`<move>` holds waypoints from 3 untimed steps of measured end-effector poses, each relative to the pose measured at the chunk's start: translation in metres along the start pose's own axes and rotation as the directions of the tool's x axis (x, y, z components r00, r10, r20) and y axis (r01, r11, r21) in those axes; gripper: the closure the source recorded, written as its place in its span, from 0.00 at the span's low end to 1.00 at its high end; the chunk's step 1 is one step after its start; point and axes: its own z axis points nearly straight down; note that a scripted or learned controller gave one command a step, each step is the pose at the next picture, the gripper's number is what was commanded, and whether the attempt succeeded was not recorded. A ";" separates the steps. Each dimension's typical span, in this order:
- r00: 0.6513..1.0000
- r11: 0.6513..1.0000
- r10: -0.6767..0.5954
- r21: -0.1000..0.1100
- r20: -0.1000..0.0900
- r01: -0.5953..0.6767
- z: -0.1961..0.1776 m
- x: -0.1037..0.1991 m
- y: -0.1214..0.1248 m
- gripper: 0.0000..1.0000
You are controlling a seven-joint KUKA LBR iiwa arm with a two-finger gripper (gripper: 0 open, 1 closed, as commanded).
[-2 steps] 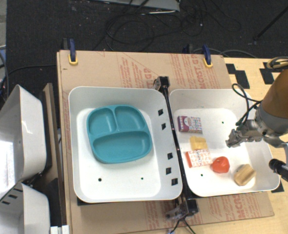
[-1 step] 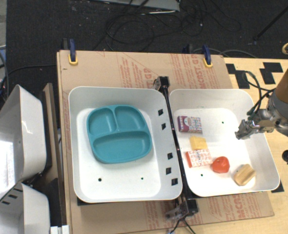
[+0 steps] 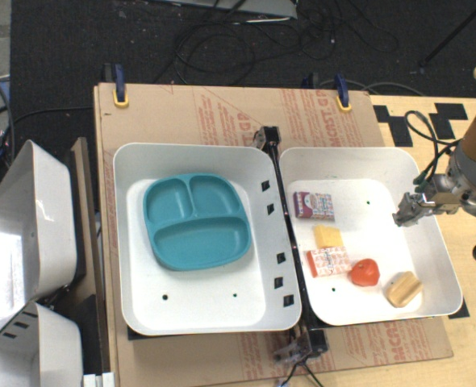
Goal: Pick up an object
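Observation:
The right bin point(image 3: 383, 161) holds several small items: a purple and white carton point(image 3: 313, 206), a yellow cheese block point(image 3: 328, 237), a red and white packet point(image 3: 327, 261), a red tomato point(image 3: 365, 272) and a tan bread roll point(image 3: 403, 289). My gripper point(image 3: 407, 212) hangs over the right side of this bin, up and to the right of the tomato and well apart from every item. Nothing shows between its fingers.
A teal divided plate point(image 3: 196, 220) lies in the left bin point(image 3: 133, 240). A black divider with clips point(image 3: 282, 232) runs between the bins. Cables point(image 3: 423, 127) trail over the bench at the right, and white containers point(image 3: 20, 232) stand beyond the left edge.

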 end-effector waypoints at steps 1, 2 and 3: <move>1.000 1.000 -0.005 0.003 -0.003 0.005 0.009 0.053 0.009 1.00; 1.000 1.000 -0.006 0.002 -0.003 0.006 0.007 0.107 0.025 1.00; 1.000 1.000 -0.006 0.004 -0.003 0.006 0.009 0.166 0.019 1.00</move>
